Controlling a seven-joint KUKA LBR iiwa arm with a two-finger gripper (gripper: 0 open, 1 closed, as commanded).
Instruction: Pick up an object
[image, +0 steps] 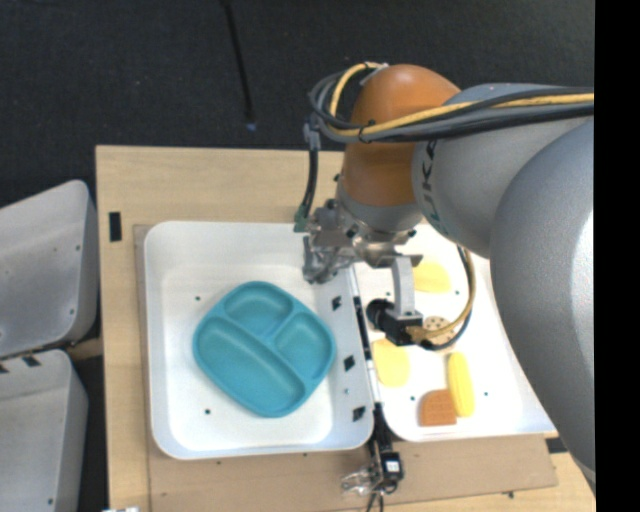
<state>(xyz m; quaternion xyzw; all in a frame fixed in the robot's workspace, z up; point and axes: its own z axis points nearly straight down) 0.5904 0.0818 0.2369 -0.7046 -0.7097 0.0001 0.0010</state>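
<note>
Looking down on the bench (120, 180), the pincer (325, 262) hangs over the far right corner of the left bin (160, 330), by the wall between the 2 bins; I cannot tell if it is open or closed. A teal divided plate (262, 345) lies flat in that bin, just beside the pincer. The right bin (505, 400) has a yellow cylinder (459, 383) touching an orange block (437, 408)

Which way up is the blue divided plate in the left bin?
Right side up: the blue divided plate lies flat in the left bin, its three compartments facing up, with nothing in them.
</note>
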